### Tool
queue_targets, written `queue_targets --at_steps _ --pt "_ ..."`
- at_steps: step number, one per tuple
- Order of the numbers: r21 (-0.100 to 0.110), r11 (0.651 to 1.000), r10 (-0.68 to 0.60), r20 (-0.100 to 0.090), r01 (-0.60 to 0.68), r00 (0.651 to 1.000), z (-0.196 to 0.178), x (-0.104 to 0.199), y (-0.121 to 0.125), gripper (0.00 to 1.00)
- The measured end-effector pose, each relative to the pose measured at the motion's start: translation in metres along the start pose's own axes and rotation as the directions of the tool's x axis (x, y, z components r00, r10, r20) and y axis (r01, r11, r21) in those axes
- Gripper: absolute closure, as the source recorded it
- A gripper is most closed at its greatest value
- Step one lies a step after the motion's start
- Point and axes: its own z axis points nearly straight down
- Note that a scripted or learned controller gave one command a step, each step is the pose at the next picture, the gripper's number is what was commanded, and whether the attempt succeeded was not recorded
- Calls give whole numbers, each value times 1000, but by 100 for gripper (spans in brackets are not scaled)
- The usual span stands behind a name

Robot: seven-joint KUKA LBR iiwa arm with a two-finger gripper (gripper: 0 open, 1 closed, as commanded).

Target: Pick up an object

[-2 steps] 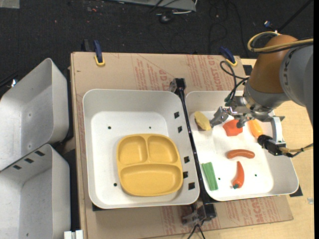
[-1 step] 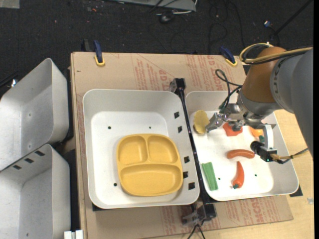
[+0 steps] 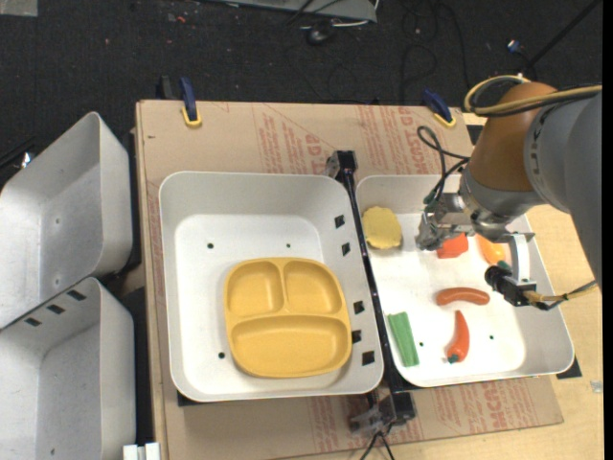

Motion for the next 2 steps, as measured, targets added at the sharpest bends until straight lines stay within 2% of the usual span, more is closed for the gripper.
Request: queue_targets --at_steps 1,2 --pt "8 1000 -4 -6 4 1000 -62 -5 7 100" --pt "8 1000 -5 -6 5 1000 -124 -12 14 100"
